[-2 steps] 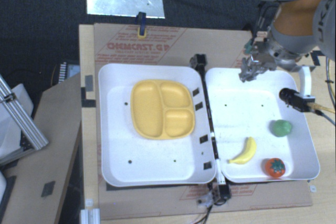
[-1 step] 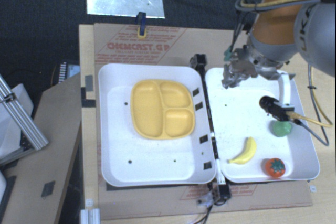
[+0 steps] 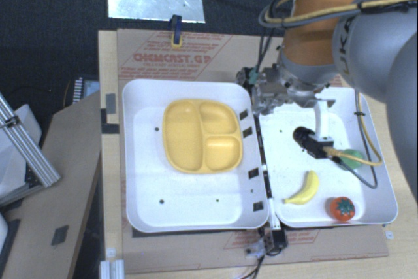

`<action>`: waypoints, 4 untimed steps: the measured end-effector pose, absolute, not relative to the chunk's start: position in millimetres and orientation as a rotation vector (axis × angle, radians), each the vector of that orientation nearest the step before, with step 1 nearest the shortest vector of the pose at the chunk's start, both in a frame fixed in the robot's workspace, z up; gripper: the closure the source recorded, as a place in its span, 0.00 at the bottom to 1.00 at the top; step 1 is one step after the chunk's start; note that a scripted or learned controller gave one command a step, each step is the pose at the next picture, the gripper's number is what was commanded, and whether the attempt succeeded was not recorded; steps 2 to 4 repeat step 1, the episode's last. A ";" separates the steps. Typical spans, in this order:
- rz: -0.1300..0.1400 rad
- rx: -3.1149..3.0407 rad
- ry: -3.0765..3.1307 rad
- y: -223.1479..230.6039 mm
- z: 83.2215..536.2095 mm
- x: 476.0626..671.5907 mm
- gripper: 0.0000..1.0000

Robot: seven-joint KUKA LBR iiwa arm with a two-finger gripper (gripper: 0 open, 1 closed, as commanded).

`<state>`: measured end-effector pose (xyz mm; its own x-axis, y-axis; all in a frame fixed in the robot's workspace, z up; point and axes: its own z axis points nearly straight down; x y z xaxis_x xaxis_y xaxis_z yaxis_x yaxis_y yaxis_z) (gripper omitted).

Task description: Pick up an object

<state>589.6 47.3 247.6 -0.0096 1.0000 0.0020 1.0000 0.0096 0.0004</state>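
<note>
The right bin (image 3: 379,202) holds a yellow banana (image 3: 304,188) near its front. A red-orange tomato-like fruit (image 3: 341,208) sits at the front right, and a green object (image 3: 353,158), partly covered by a cable, lies toward the right side. My gripper (image 3: 264,100) hangs over the back left corner of this bin, close to the wall shared with the left bin. It is well behind the banana and apart from all three things. I see nothing in its grasp.
The left bin (image 3: 140,206) holds a yellow divided plate (image 3: 201,136) in its middle. The grey arm with its orange band (image 3: 320,16) covers the back right of the bench. A cardboard sheet (image 3: 176,55) lies behind the bins.
</note>
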 end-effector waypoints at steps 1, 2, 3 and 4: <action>-0.002 -2.210 -2.231 90.1 243.6 577.2 1.00; -0.002 -2.210 -2.231 90.1 243.6 577.2 1.00; -0.002 -2.210 -2.231 90.1 243.6 577.2 1.00; -0.002 -2.210 -2.231 90.1 243.6 577.2 1.00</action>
